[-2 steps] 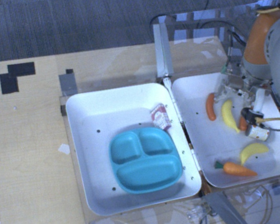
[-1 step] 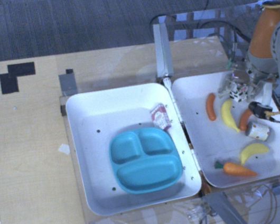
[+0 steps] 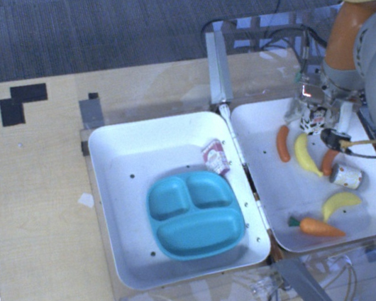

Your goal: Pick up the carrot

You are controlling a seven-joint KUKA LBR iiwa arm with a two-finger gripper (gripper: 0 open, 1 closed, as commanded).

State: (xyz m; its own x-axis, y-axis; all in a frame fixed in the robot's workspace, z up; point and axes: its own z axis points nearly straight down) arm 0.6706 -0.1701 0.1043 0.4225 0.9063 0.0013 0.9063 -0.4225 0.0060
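Two shallow white plastic bins sit side by side on the bench, the left bin [image 3: 113, 195] and the right bin [image 3: 270, 167], touching along their inner walls. The task's thing, the orange tapered carrot with a small green top [image 3: 319, 227], lies flat near the front edge of the right bin, its green end toward the bin's left wall; just beside it, a little farther back, lies a small yellow banana [image 3: 341, 203]. More pieces crowd the back half of this bin — a slim orange-red sausage [image 3: 283, 144], a longer yellow banana [image 3: 306, 155] and a small white cylinder with a dark end [image 3: 347, 176] lying on its side. The grey two-finger gripper [image 3: 320, 114] hangs over the back right part of the bin, among these pieces and well apart from the carrot; whether it is open or closed I cannot tell, because cables and toys confuse the view there. I see nothing held in it. In the left bin rest a blue plastic tray with three compartments [image 3: 195, 213] and a small red and white packet [image 3: 215, 157] against the right wall. I judge that the carrot, lying loose and flat, suits a grasp from above across its thick middle — but the nearby small banana could be pushed.
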